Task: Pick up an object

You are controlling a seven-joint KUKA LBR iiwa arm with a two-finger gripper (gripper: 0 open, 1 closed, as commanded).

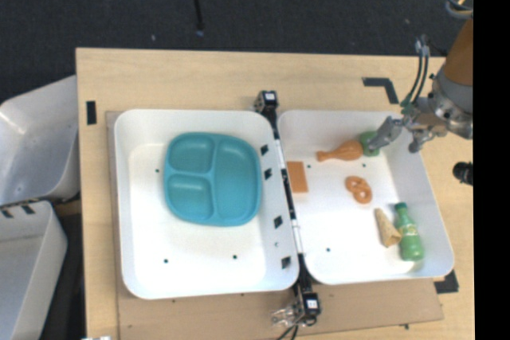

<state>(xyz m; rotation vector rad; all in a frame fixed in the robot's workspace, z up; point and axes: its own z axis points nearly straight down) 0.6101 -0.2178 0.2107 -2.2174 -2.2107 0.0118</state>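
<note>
My gripper point(402, 137) hangs over the far right part of the right bin point(335, 263), open, with nothing between its fingers. Its left finger point(385, 132) is right next to the green end of an orange carrot-shaped toy point(341, 151); I cannot tell whether they touch. A small orange pretzel point(358, 189) lies a little in front of the gripper. A brown-orange block point(296, 177) rests by the bin's left wall. At the front right lie a green bottle point(409, 236) and a beige piece point(386, 227), side by side.
In the left bin point(143, 267) sits a teal divided plate point(213, 177). A ridge with black clips point(284, 195) joins the two bins. The arm's orange band point(460, 52) stands over the bench's right edge. A white container point(32, 139) is off to the left.
</note>
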